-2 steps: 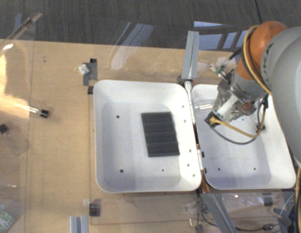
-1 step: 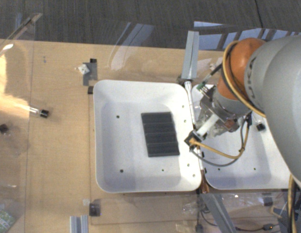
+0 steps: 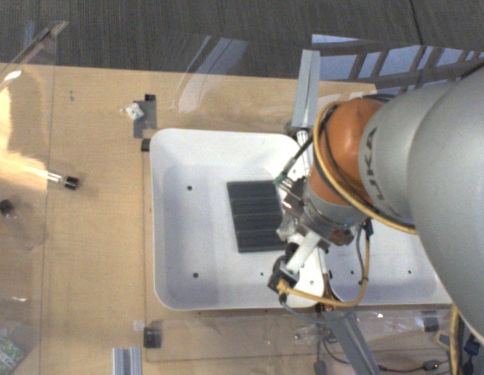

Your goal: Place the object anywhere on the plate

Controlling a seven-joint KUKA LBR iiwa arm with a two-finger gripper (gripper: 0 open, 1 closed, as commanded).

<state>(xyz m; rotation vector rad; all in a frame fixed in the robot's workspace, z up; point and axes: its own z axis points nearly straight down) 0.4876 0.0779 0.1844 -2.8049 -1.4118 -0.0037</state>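
Dark ribbed slab [image 3: 256, 216] lies flat in white bin [image 3: 179, 233]. Gripper [image 3: 292, 223] at slab's right edge, open or closed: can't tell.

The bin [image 3: 179, 233] is plain white with a few small dark dots on its base. The rectangular plate [image 3: 256, 216] in it is dark grey to black, patterned with parallel lengthwise ribs. The surface [image 3: 86, 272] is pale tan wood, the small clamps [image 3: 151, 336] at the bin corners are black, the arm [image 3: 437, 162] is smooth light grey with an orange band [image 3: 347, 143], and the floor [image 3: 187, 6] is dark grey carpet with fine lines.
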